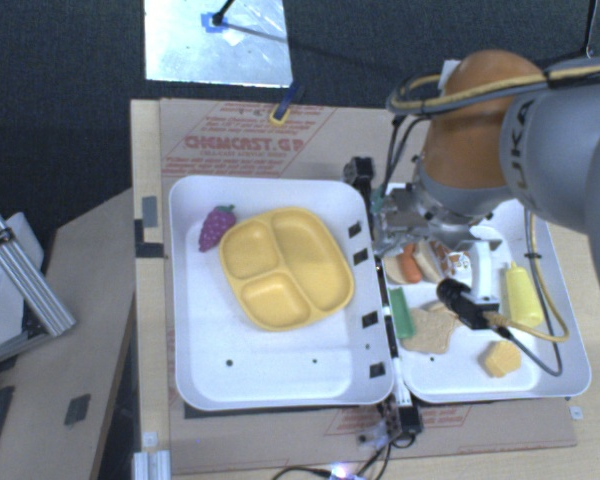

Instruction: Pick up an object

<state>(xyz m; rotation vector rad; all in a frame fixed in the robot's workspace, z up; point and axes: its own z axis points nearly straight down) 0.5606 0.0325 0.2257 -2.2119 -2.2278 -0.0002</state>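
Robotics laboratory: a grey industrial arm (545, 158) with an orange band reaches over a left bin (280, 390) and a right bin (552, 373), both shallow and white, set side by side on a bench. Under them lies a brown sheet (245, 118) printed in red "CHEMCAST GP". Aluminium framing (20, 278) stands off the bench's left edge, and loose wiring (375, 446) gathers at its near edge. A shiny metal plate (215, 53) lies on dark carpet (60, 88) beyond the far edge. The left bin's contents are toy food: plastic grapes (216, 226) beside a yellow divided plate (280, 266).
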